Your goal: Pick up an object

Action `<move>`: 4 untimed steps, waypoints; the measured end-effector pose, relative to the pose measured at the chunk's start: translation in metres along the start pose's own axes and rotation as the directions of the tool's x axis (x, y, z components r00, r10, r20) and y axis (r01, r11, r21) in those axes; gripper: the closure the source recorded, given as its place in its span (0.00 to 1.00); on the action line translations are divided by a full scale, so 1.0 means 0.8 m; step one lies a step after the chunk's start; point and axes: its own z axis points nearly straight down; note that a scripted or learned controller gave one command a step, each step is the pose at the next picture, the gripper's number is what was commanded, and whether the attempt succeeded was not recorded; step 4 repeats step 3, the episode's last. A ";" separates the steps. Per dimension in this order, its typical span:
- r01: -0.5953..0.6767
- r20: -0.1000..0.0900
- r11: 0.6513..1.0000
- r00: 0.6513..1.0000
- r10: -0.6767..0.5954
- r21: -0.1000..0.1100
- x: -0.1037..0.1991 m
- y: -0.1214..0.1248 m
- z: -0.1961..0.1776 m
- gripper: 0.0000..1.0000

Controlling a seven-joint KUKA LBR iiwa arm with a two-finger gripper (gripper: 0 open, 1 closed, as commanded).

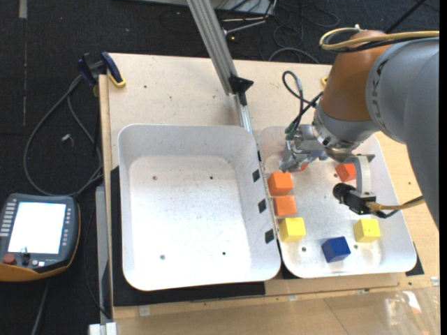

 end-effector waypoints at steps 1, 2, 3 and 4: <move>-0.005 0.002 1.000 1.000 0.005 0.010 -0.004 -0.004 0.006 0.00; -0.005 0.002 1.000 1.000 0.005 0.010 -0.004 -0.004 0.006 0.00; -0.005 0.002 1.000 1.000 0.005 0.010 -0.004 -0.004 0.006 0.00; -0.005 0.002 1.000 1.000 0.005 0.010 -0.004 -0.004 0.006 0.00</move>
